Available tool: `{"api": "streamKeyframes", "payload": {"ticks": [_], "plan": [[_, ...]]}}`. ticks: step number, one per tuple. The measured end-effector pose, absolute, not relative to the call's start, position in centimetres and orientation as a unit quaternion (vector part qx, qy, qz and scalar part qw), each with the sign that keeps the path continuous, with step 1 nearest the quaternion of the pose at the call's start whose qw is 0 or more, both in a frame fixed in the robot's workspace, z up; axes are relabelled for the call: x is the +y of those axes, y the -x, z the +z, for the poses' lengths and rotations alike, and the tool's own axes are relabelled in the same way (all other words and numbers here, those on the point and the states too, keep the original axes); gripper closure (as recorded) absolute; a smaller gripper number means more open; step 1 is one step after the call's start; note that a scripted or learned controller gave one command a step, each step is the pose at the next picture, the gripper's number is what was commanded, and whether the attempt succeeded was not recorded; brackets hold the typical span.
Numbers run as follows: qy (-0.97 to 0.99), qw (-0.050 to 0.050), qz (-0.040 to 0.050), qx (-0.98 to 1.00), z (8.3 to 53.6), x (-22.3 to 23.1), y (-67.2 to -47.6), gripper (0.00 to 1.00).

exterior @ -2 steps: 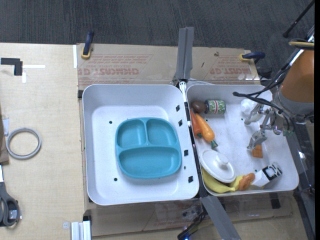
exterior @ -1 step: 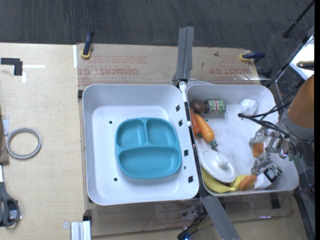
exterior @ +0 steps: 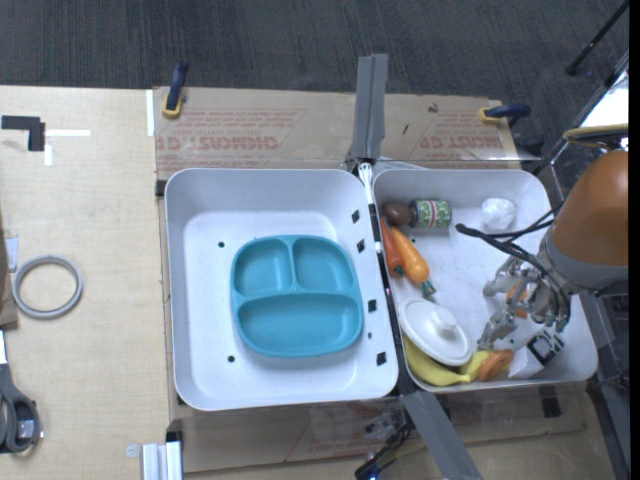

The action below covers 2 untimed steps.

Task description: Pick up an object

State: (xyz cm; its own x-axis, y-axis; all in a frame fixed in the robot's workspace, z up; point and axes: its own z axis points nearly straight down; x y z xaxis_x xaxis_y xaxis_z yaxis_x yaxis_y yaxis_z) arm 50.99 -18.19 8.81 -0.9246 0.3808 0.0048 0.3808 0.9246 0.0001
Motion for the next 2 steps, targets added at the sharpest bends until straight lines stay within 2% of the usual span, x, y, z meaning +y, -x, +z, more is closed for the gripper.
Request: {"api": "streamKeyframes", "payload": {"ticks": [1,2], "plan": [[0.193,0.003,-0.0003,-0.981,9.44,-18.15,-51.12,1.00],[0.191,0.004,-0.0002,-0.982,10.05,-18.11,-51.24,1.00]]}}
